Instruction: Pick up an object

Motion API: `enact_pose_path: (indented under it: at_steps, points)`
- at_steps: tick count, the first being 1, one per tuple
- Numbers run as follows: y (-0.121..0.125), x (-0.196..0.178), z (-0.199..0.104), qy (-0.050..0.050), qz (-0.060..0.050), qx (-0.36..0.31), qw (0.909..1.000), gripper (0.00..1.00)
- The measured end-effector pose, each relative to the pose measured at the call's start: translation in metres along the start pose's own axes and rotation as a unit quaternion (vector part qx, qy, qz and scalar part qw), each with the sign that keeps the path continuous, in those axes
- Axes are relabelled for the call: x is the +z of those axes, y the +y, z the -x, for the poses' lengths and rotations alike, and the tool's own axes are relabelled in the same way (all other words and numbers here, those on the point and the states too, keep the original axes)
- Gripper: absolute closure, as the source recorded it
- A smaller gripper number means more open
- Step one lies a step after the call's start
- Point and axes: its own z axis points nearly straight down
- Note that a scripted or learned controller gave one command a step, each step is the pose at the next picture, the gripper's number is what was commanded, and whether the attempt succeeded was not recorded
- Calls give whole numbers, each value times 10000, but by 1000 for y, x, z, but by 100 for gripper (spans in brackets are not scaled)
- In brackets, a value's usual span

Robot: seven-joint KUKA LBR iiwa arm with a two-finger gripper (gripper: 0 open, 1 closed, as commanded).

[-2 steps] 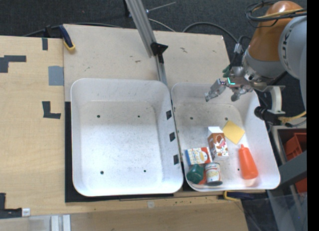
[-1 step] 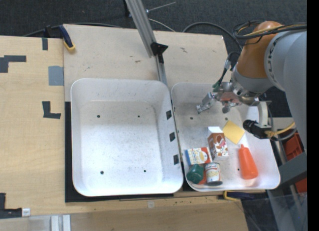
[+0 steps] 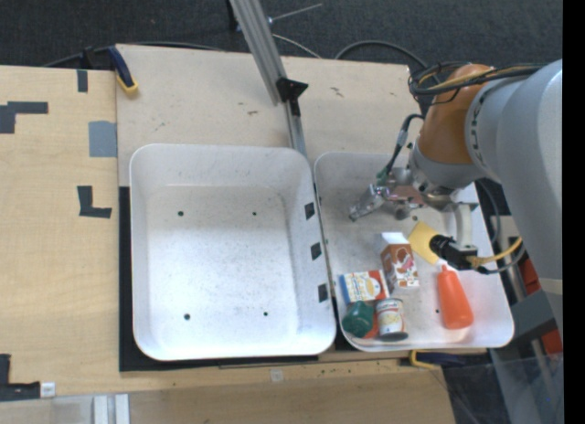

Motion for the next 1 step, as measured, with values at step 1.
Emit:
enact_pose_path:
  at_steps: [1]
  points:
    - [0, -11, -1, 9, -6, -8, 10000, 100]
